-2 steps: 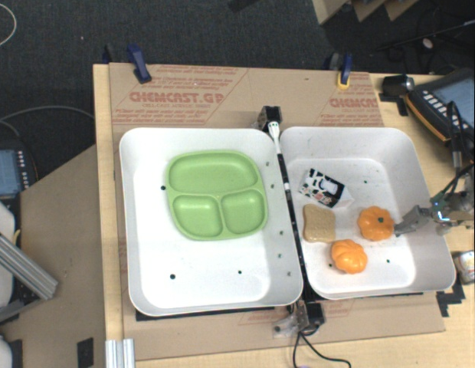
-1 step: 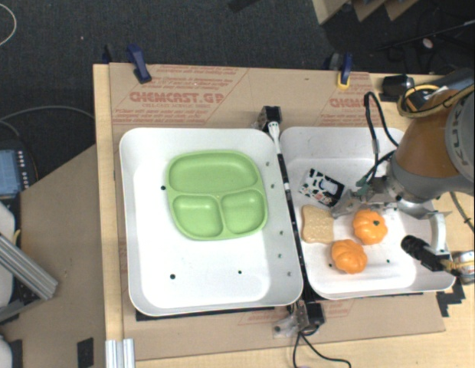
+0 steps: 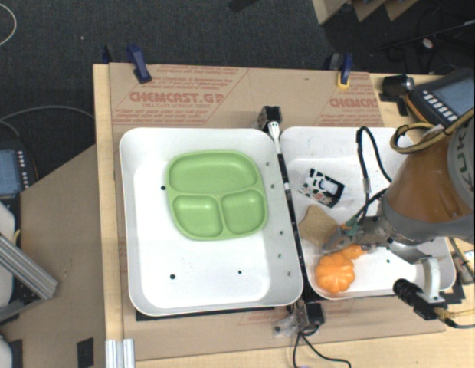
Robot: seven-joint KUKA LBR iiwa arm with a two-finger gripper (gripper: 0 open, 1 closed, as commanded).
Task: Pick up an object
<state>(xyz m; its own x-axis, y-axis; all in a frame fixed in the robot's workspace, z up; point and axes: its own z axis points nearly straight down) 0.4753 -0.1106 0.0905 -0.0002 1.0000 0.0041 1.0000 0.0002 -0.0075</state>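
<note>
Your target was the orange pumpkin-shaped toy (image 3: 335,272), lobed and glossy, lying at the right bin's (image 3: 421,291) front edge. Your tool (image 3: 351,236) sat just above it, grip state unclear. Cardboard-topped bench (image 3: 184,90), dark carpet (image 3: 145,14) behind.

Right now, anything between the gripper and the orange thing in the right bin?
Nothing visible. The gripper is low in the right bin, right at the top edge of the orange object. The brown piece lies just left of it and the black-and-white card further back, both off to the side.
</note>
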